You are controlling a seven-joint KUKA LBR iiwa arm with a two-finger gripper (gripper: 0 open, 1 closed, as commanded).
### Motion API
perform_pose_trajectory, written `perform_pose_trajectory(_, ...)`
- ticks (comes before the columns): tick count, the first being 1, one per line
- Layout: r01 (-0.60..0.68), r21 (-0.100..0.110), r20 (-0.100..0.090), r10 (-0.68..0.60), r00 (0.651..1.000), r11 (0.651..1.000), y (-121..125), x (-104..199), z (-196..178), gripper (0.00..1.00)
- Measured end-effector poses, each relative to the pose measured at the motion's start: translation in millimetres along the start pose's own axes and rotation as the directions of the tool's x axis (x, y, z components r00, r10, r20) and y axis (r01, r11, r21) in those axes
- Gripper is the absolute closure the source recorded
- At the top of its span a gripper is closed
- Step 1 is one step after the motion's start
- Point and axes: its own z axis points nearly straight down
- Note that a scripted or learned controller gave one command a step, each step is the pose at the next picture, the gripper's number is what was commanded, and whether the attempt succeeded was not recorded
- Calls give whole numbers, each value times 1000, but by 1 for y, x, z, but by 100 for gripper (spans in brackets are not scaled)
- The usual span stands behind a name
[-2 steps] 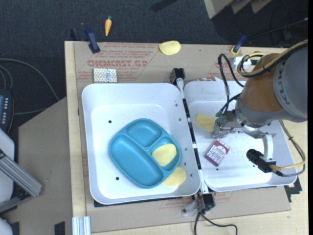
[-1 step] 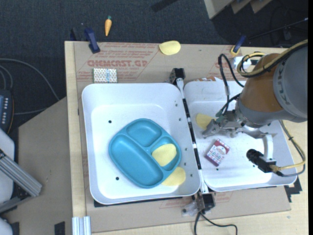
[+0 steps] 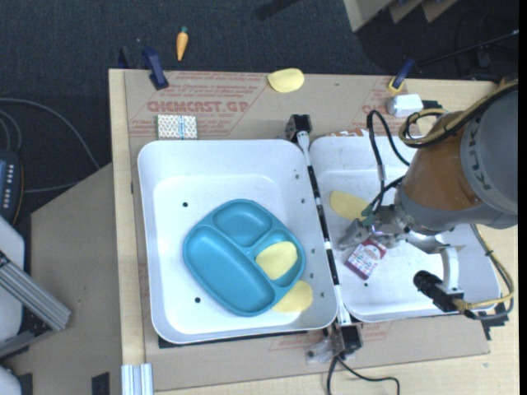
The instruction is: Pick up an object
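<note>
Packet (image 3: 365, 259), small and red-and-white, lies in the right bin (image 3: 428, 307), just under our gripper (image 3: 368, 230). We cannot tell whether anything is grasped. Beside it we see a yellow piece (image 3: 347, 203) near the bin's left wall. In the left bin (image 3: 165, 220) we see a blue divided tray (image 3: 233, 257) holding a yellow piece (image 3: 277, 258); another yellow piece (image 3: 294, 298) touches its lower edge.

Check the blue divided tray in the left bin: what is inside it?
One pale yellow piece lies in a compartment of the blue tray; the other compartments look bare. A second yellow piece sits against the tray's lower rim; whether it continues under the tray is hidden.
</note>
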Motion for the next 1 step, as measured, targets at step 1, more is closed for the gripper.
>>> perform_pose_trajectory(1,0,0,0,0,1000,1000,-18,0,0,0)
